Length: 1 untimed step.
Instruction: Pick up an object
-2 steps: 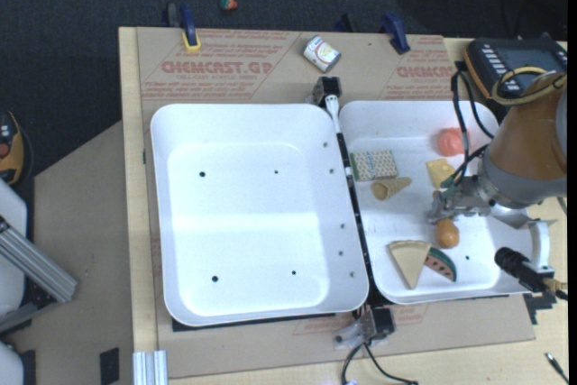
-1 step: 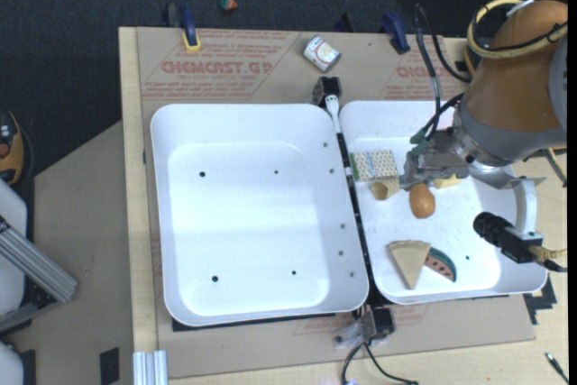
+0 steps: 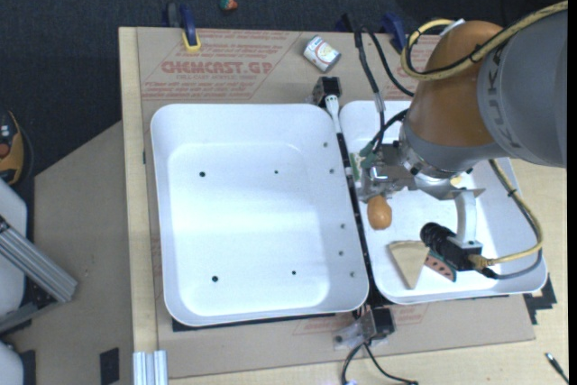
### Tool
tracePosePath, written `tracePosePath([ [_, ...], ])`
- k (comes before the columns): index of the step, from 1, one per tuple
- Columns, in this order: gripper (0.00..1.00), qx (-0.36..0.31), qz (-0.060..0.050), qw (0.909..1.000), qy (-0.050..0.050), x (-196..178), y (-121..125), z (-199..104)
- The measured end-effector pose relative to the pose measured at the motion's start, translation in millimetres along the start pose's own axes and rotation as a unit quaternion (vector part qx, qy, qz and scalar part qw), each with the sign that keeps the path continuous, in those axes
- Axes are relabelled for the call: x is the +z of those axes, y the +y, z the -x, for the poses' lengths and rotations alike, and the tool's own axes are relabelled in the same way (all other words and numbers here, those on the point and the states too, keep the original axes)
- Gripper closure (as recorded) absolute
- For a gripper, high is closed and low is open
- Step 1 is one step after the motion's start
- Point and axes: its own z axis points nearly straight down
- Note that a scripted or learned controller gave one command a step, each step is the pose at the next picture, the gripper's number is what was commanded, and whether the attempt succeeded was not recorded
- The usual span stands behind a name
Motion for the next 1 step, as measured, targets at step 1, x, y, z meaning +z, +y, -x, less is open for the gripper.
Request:
tracePosePath([
  [1,1.0,-0.001,0.008,1.0,-0.001,-34.8,76.4,-48.2],
])
